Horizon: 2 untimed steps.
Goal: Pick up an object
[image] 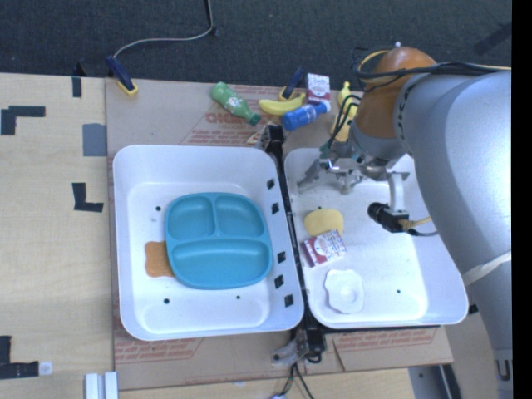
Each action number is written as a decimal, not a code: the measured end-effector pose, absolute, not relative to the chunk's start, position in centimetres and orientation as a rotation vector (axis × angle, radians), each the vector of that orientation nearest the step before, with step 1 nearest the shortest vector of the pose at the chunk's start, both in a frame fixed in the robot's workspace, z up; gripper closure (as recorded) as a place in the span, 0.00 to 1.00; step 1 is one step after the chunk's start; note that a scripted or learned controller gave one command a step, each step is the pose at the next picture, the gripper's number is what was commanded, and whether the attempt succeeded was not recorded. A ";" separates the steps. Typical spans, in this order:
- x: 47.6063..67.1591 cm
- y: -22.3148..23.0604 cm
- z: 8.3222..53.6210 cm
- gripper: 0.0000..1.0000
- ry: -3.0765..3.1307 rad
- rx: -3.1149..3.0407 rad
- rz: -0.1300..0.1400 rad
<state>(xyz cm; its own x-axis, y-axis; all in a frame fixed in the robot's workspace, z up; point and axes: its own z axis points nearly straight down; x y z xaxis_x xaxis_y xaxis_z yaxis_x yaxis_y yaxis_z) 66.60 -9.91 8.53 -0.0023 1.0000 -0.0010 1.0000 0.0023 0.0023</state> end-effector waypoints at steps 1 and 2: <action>63.6 -9.6 8.6 0.00 2.220 2.219 0.000; 66.5 -9.4 8.5 0.00 2.222 2.219 0.002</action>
